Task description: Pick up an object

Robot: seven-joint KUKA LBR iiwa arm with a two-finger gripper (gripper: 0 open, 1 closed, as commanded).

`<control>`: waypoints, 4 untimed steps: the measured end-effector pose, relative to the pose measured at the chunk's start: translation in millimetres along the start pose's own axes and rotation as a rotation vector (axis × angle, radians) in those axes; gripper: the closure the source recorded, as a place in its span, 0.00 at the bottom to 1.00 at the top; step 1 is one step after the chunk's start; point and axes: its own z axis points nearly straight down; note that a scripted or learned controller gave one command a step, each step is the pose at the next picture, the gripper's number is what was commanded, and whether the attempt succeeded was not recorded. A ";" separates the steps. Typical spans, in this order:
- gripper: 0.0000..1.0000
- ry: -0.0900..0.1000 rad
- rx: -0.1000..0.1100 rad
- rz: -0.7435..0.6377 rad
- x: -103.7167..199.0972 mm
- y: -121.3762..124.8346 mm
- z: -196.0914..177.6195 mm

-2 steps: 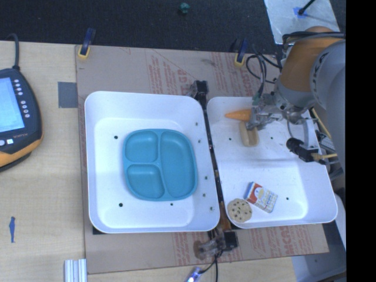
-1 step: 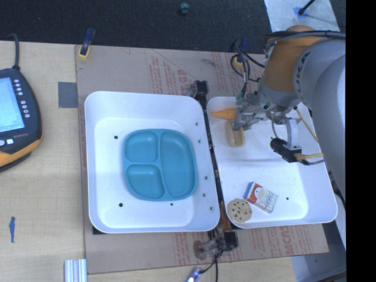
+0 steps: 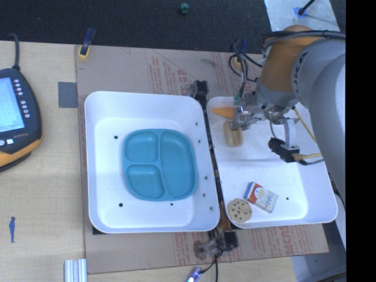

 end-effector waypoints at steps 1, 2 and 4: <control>0.00 0.002 -0.001 0.002 0.4 -1.0 -4.3; 1.00 0.002 0.002 0.000 -1.0 -1.3 -14.4; 1.00 0.005 0.000 0.002 102.7 -51.6 -127.2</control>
